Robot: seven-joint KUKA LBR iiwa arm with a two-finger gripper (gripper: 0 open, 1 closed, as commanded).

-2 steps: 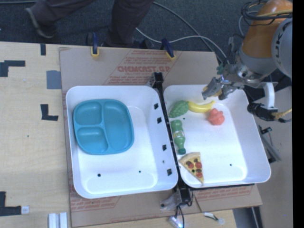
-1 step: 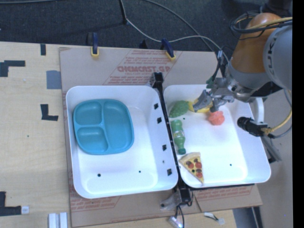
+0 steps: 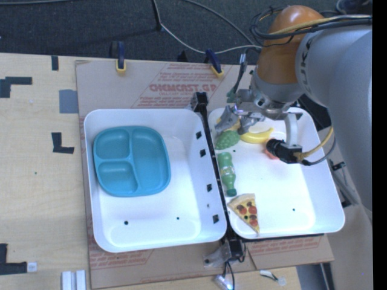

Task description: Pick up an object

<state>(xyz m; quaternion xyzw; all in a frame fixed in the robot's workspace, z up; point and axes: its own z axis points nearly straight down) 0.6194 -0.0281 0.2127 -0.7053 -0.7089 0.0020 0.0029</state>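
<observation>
You're hovering the gripper [image 3: 237,121] right over the green leafy toy [image 3: 228,139], which is sitting just beside the divider [image 3: 208,162] in the right bin [image 3: 314,222], banana [image 3: 256,137] touching its far side. Can't tell how its tool end is set. It's looking light, stiff, slick plastic, so I'd be pinching its narrow middle

Grey arm [image 3: 338,71], orange band [image 3: 287,26], black cables, metallic tool [image 3: 237,118].
</observation>
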